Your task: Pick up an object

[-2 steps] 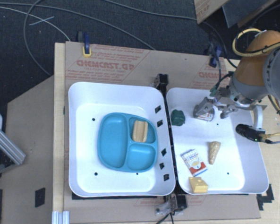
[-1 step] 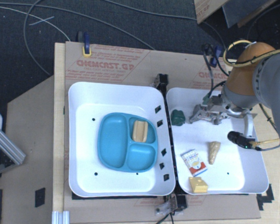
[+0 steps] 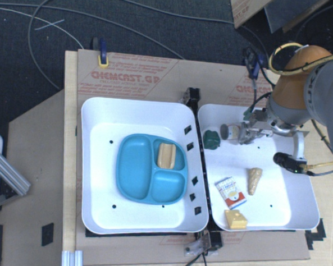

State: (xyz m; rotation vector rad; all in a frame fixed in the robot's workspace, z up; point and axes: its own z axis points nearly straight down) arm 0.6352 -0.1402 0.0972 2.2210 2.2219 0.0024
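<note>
A: Where do we see the tool?

B: Low over the far end of the right bin, hanging from the grey arm. We cannot tell whether it is open or closed (it is small and blurred from up here).

A: And what could we pick?

B: A dark green object lies just left of the tool, near the wall between the bins. Further toward us lie a tan cone-shaped piece, a red-and-white packet and a yellow block, all apart from the tool.

A: The left bin?

B: We see a blue divided plate there, with a tan piece in its upper right compartment. Both bins sit on the tabletop.
</note>
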